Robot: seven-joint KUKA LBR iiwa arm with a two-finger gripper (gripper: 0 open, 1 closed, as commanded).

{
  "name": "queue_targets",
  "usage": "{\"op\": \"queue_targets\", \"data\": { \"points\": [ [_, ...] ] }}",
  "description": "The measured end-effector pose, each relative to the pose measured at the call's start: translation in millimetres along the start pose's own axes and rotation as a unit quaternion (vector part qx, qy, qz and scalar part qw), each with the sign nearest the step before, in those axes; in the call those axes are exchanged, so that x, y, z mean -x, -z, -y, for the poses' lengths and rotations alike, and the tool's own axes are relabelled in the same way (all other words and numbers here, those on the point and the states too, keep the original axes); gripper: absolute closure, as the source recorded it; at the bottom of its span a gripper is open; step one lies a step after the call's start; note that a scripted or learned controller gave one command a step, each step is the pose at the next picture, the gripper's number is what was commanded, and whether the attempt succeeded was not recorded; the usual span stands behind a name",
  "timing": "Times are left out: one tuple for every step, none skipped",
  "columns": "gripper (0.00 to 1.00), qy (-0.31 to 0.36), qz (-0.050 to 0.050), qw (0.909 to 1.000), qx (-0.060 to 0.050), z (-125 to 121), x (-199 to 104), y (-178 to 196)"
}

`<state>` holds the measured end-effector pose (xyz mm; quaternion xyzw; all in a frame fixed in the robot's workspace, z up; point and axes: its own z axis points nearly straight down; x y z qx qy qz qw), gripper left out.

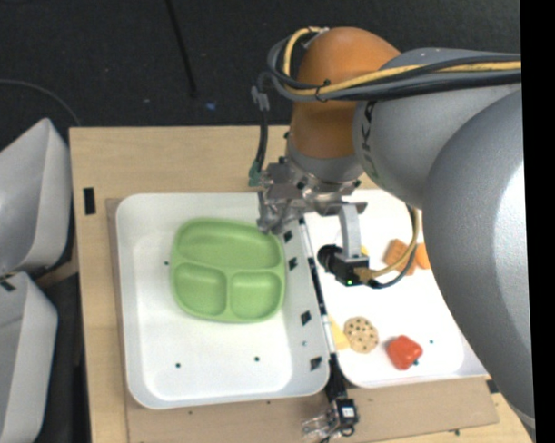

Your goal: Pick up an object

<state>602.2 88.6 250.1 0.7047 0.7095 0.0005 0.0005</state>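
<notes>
We are looking down on a wooden counter (pixel 94 168) that is carrying two shallow white bins side by side. The left bin (pixel 150 357) is holding a light green divided plate (pixel 228 270), lying flat with its three compartments facing up, in the upper middle part of that bin and close to the wall that it shares with its neighbour. The right bin (pixel 446 360) is holding a round tan cookie with dark chips (pixel 360 334) near its front left, a small red piece that is looking like a pepper or tomato (pixel 404 351) just to the right of the cookie, and an orange object (pixel 399 254) further back, which the arm is partly hiding.

The grey arm (pixel 457 164) is reaching in from the right, with its orange band (pixel 332 78) sitting above the wrist. The end effector (pixel 276 218) is hanging over the divider between the two bins, right at the upper right edge of the green plate. We cannot tell whether it is released or clenched, because the wrist body is covering it from above, and we are not seeing any object caught in it. A black cable (pixel 338 264) with a small green light is dangling below the wrist over the right bin.
</notes>
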Motion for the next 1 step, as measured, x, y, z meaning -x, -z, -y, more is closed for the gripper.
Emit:
{"op": "queue_targets", "data": {
  "points": [
    [0.0,-0.002,0.0,1.0,0.0,0.5,3.2,1.0]
  ]
}}
